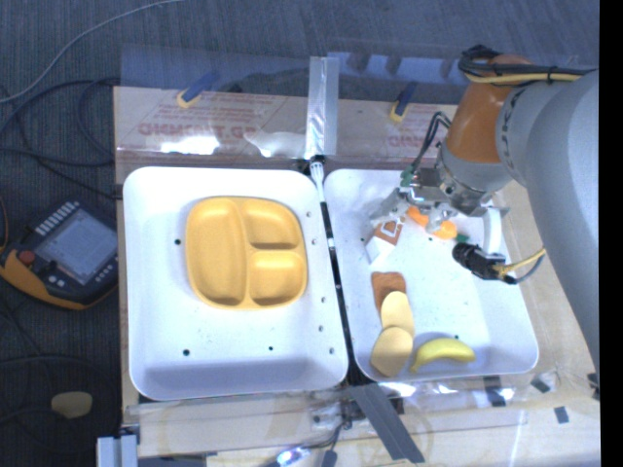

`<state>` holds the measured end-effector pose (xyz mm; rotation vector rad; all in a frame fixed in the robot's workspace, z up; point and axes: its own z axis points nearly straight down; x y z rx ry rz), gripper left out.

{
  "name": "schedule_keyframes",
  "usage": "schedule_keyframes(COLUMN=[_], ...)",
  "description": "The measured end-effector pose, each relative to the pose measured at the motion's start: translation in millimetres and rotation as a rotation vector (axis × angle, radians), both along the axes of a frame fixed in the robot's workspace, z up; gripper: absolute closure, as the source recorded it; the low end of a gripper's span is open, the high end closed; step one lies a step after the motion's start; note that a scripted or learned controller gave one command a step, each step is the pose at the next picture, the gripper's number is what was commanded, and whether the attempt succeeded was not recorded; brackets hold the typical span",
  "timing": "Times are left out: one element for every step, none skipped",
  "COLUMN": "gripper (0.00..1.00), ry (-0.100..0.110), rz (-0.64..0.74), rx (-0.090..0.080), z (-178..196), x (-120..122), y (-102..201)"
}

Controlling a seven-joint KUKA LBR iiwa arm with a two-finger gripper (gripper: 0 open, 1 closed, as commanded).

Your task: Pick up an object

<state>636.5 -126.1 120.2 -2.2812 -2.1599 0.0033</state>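
Taking the right bin (516,305) as landmark. Arm (545,115) is coming in over its upper right corner, wrist bending down, gripper (428,202) hanging over the top of the bin w/ orange bits just under it; can't tell how the gripper is set. Left of the bin, a yellow tray (245,251) is sitting in the other bin. At its bottom edge a banana (443,352) is lying: prob. light, smooth, curved, so best gripping across the middle.
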Motion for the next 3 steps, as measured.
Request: schedule_keyframes(gripper=[0.00,1.00,1.00], ry=[-0.005,-0.010,-0.013], rz=[0.133,0.134,0.244], rx=[0.000,-0.004,-0.004], z=[-30.6,-21.1,-29.6], x=[20.5,21.7,11.1], y=[12.7,12.1,9.6])
